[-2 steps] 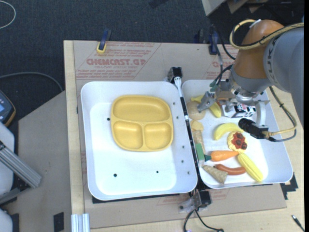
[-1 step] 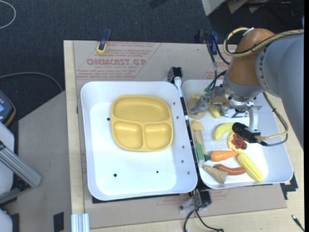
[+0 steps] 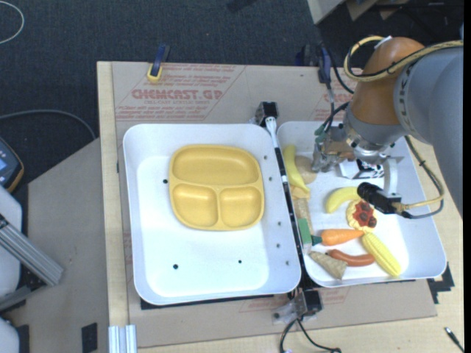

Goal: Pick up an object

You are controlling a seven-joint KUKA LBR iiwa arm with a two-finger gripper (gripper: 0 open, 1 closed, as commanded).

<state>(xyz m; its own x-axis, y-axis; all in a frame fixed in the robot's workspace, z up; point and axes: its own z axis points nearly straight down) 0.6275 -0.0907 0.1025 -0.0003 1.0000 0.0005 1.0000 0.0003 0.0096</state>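
Cardboard-covered bench (image 3: pixel 184 87) carries two white bins. Left bin (image 3: pixel 147 256) holds a yellow divided tray (image 3: pixel 217 186). Gripper (image 3: pixel 327 157) sits low at the right bin's (image 3: pixel 427 259) far edge; finger state indeterminate. Toy foods lie along its near edge: carrot (image 3: pixel 340 236), corn (image 3: pixel 383 254).

tray (image 3: pixel 217 184): matt yellow plastic | bins (image 3: pixel 147 219): smooth white, probably plastic

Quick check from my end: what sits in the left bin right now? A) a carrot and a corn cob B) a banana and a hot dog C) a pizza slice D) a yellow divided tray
D: the yellow divided tray lies alone in the left bin, while the toy foods such as the carrot and corn cob lie in the right bin.
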